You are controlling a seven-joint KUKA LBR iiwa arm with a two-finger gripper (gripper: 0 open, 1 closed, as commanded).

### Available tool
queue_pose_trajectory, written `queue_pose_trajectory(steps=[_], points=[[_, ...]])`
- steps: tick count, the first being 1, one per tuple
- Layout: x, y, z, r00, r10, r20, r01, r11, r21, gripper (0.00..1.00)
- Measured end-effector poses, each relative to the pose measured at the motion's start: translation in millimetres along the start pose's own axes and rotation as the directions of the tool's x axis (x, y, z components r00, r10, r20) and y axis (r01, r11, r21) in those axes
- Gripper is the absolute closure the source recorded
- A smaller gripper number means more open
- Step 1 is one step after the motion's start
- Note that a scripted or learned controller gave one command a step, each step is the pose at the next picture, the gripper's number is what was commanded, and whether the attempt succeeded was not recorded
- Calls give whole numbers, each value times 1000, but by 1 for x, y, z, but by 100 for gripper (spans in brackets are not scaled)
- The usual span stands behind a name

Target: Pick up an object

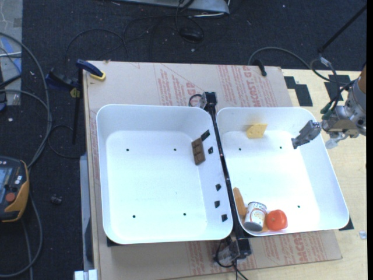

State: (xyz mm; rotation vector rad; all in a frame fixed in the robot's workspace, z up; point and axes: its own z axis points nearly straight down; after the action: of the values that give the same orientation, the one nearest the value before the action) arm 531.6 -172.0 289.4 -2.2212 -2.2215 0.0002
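My claw (317, 130) hangs at the right rim of the right bin (326, 156), one dark finger angled down over the bin's upper right corner; I cannot tell its state, and I see nothing gripped in it. Inside that bin, a pale yellow wedge-like block (256, 130) lies near the far wall, well apart from my claw. In the near corner sit a small tin can (254, 214) on its side, a red-orange tomato-like ball (277, 219) just beside it, and an orange carrot-shaped stick (238, 199) along the left wall. A brown chocolate-like bar (199, 151) rests in the left bin (116, 127) on the desk (151, 77).
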Motion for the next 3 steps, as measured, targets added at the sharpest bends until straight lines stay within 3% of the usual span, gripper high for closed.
queue_pose_trajectory(steps=[1,2,3], points=[[-9,21,-3,1000,-1,0,1,1000,-1,0],[-33,60,41,1000,1,-1,-1,1000,4,0],[-50,127,53,1000,-1,-1,1,1000,2,0]])
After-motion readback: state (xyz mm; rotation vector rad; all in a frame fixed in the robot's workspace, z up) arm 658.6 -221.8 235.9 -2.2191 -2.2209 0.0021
